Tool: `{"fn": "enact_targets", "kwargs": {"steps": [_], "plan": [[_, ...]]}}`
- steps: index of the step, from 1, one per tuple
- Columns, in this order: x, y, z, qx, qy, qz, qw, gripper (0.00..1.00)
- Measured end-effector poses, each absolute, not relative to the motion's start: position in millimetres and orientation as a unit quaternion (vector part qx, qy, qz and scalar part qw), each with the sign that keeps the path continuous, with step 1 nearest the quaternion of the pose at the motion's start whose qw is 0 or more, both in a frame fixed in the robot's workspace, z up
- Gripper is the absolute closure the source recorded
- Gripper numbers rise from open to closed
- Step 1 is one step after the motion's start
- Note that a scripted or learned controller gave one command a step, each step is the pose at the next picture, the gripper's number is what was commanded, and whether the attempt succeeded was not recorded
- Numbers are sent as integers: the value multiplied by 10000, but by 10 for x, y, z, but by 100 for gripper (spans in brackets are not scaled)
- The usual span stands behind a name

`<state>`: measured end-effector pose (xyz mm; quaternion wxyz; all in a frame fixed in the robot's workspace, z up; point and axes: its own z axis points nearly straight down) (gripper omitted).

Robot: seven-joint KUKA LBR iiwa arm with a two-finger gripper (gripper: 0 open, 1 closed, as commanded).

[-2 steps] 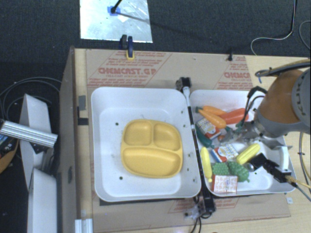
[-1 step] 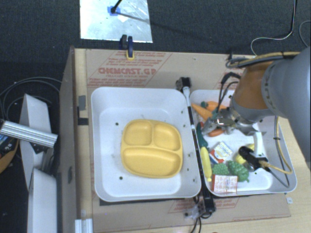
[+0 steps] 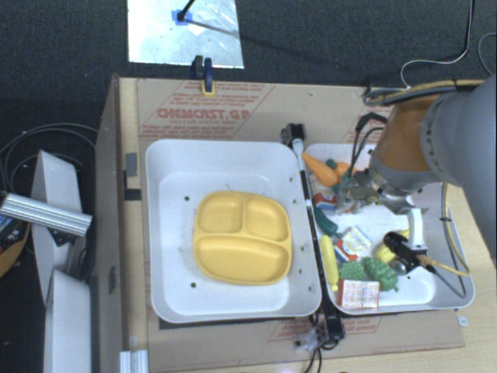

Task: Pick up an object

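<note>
Toys crowd the right bin (image 3: 443, 298): an orange carrot (image 3: 321, 169), a yellow corn cob (image 3: 329, 262), green broccoli (image 3: 380, 273), small cartons. Low over them sits the gripper (image 3: 356, 196); I cannot tell its state from here. A yellow divided plate (image 3: 242, 237) fills the left bin (image 3: 167, 208).

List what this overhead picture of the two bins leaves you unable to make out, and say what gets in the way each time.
- Gripper: its state, lost in dark clutter under the arm's wrist.
- Right bin: its far corner and whatever lies there, covered by the arm.
- Small carton: the print, too small to read.
- Orange toy: partly hidden by the wrist, so its shape is unclear.
</note>
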<state>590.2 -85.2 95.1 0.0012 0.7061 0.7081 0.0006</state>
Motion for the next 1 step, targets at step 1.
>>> {"fn": "enact_targets", "kwargs": {"steps": [1], "plan": [[5851, -65, 1852, 7058, 7084, 15, 9, 100]]}}
